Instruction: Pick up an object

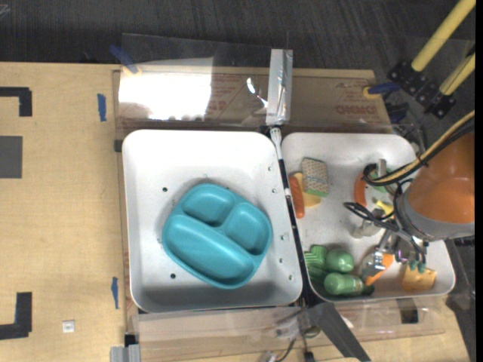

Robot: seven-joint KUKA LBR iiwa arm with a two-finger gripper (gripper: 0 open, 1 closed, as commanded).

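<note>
My gripper (383, 253) hangs low over the near right part of the right bin (343, 148), below the orange band of the arm (447, 194). Cables and wrist parts clutter it. A small orange piece (386, 261) lies right at its tip; I cannot tell whether it is held. Just left of the gripper lie two green vegetable-like toys (337, 262) (341, 283). A yellow-orange toy (419, 278) rests to its right. Farther back sit a tan and grey block (315, 175) and an orange carrot-like piece (296, 195) by the bin's left wall.
The left bin (143, 202) holds a teal divided plate (218, 234). A clear plastic sheet and a silver strip (279, 85) stand behind the bins. Yellow poles (451, 23) rise at the back right. The cardboard bench top (56, 202) spreads to the left.
</note>
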